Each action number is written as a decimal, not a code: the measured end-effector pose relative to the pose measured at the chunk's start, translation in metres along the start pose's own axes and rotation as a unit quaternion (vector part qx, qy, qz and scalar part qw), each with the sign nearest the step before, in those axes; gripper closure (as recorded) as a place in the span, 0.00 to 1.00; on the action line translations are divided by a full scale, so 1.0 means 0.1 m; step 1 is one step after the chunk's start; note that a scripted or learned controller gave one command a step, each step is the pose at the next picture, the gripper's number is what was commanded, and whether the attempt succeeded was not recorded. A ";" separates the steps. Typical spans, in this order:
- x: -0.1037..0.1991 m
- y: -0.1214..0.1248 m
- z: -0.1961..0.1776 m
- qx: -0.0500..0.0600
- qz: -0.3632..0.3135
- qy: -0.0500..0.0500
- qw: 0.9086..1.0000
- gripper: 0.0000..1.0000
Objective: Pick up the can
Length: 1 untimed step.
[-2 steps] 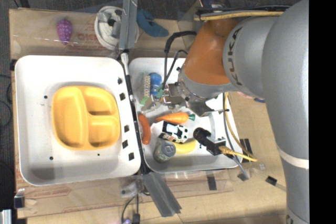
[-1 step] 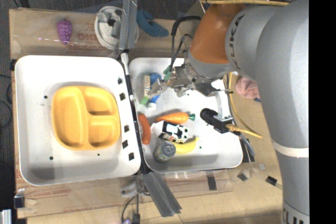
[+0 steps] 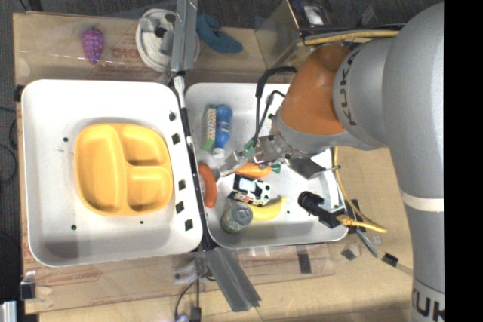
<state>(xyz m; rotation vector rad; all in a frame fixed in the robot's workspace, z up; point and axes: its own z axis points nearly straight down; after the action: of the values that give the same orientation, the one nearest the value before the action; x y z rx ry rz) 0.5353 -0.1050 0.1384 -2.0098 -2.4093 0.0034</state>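
The can stands upright near the front edge of the right bin, its grey round top facing up. A yellow banana lies right beside it. My gripper hangs over the middle of the right bin, a short way behind the can and apart from it. Under the gripper lies a black, white and orange packet. I see nothing of the can inside the gripper.
A blue and white bottle lies at the right bin's back left, and a red-orange item rests against its left wall. A yellow divided plate sits in the left bin. Behind the bins are a purple toy, a white coil and a blue item.
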 end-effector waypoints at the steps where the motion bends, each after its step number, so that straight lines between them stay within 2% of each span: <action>1: -0.33 0.66 0.26 0.000 0.079 0.000 0.997 0.00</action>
<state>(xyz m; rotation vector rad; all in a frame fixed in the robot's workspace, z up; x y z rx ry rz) 0.6063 -0.1252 0.1121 -2.1944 -2.2435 0.0039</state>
